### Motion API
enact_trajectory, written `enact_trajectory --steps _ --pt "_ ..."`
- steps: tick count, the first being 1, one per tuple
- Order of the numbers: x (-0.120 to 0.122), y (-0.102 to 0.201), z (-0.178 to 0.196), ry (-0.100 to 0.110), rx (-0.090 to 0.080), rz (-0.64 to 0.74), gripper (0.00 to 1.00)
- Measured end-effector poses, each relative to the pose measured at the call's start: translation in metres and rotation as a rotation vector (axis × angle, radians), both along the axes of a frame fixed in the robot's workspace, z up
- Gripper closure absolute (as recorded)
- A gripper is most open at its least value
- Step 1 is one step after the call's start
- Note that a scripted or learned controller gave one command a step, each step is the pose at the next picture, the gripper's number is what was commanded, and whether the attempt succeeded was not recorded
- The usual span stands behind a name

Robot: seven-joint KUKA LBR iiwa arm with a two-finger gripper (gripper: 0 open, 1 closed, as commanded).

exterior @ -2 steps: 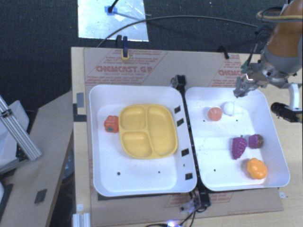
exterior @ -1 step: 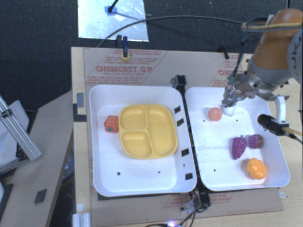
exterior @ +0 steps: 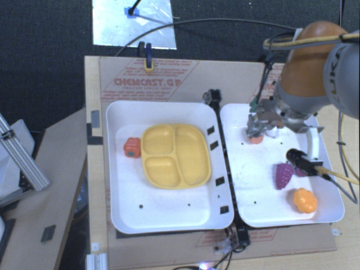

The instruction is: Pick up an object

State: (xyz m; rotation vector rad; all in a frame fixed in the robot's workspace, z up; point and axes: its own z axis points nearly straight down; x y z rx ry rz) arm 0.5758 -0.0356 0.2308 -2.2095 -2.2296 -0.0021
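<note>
My gripper [exterior: 256, 129] hangs low over the back left part of the right bin [exterior: 247, 207]. A small orange-red object [exterior: 256, 140] shows just beneath its tip, touching or nearly touching it. A purple grape-like piece [exterior: 283, 175] lies in the middle right of the same bin, with an orange fruit-like piece [exterior: 304, 200] near the front right corner. In the left bin [exterior: 121, 207], a small red-orange piece [exterior: 132, 147] sits just left of a yellow divided plate [exterior: 175, 155].
The grey arm with its orange band [exterior: 315, 61] covers the back right of the right bin. A black connector with a yellow cable [exterior: 304, 163] hangs beside the purple piece. A black divider [exterior: 221, 156] runs between the bins.
</note>
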Motion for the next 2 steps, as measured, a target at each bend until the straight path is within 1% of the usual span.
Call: enact_trajectory --steps 2 --pt "-0.031 0.110 -0.013 0.000 0.000 0.001 1.00"
